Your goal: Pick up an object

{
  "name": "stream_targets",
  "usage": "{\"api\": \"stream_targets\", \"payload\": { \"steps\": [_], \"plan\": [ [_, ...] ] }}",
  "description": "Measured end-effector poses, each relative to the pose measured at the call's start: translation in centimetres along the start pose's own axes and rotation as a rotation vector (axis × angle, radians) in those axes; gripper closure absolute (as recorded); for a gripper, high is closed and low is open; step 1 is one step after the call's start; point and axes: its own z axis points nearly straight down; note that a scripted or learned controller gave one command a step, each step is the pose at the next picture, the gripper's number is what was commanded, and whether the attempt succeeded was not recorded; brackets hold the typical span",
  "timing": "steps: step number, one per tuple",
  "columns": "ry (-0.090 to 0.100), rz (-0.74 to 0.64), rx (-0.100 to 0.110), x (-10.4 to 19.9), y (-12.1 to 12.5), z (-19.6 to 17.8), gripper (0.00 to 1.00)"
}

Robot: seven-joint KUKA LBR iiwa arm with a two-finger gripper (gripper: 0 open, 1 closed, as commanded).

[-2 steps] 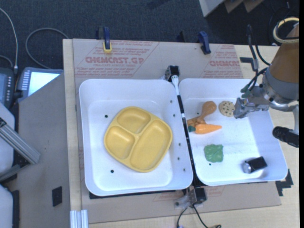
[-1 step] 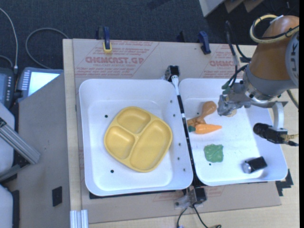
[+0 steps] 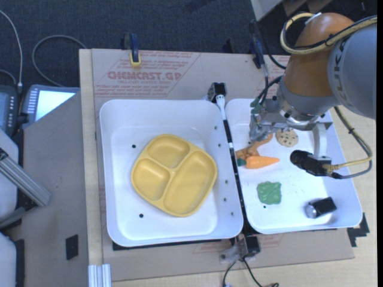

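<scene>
Carrot (image 3: 262,161), cookie (image 3: 287,137), green leaf (image 3: 269,192), black block (image 3: 321,207), right bin (image 3: 293,219), yellow plate (image 3: 173,174), left bin (image 3: 119,133)

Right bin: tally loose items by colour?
Orange: 1, carrot
Tan: 1, cookie
Green: 1, leafy piece
Black and silver: 1, small block
Total: 4, plus an unclear brownish bit at the carrot's left end, not counted.

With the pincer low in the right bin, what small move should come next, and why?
Probably shift the pincer slightly toward the carrot and lower onto it. The carrot lies just below the pincer in the view and is the nearest thing, while the cookie sits off to its side.
</scene>
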Motion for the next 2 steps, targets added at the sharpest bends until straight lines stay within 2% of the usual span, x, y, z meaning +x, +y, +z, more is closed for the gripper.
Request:
{"api": "stream_targets", "payload": {
  "steps": [1, 2],
  "plan": [
    [0.001, 0.000, -0.002, 5.4, 1.9, -1.4, 1.00],
    [0.000, 0.002, 0.000, 10.0, 3.3, -0.6, 1.00]
  ]
}}
